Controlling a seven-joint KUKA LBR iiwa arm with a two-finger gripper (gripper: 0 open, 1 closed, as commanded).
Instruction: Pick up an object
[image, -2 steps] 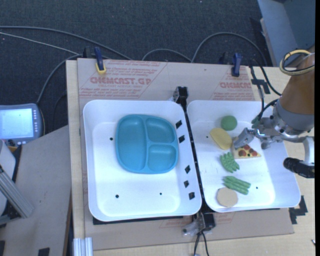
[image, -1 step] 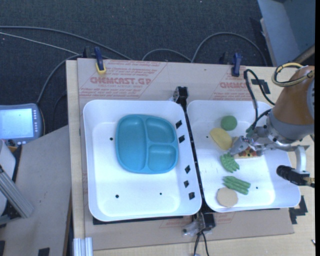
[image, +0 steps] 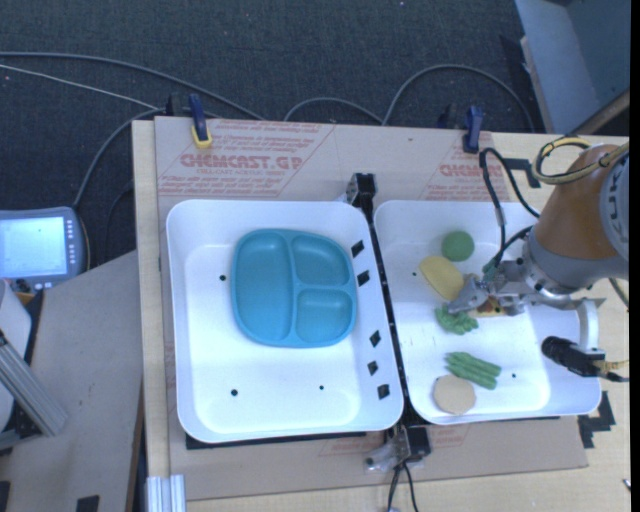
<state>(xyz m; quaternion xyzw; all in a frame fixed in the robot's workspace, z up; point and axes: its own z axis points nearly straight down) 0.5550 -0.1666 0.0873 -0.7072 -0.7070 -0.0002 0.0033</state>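
Currently the gripper (image: 468, 300) sits low in the right bin (image: 520, 400), just beside the yellow piece (image: 439, 274) and a green leafy piece (image: 456, 320); grip state: cannot tell. Recommended: centre over one item, descend vertically, close firmly before lifting.

A blue divided plate (image: 294, 288) lies in the left white bin (image: 200, 380), well apart from the end effector (image: 470, 295), on its far side across the bin divider. Two blue clamps (image: 199, 118) grip the tabletop (image: 150, 300) rear edge. A small monitor (image: 36, 245) sits beyond the tabletop.
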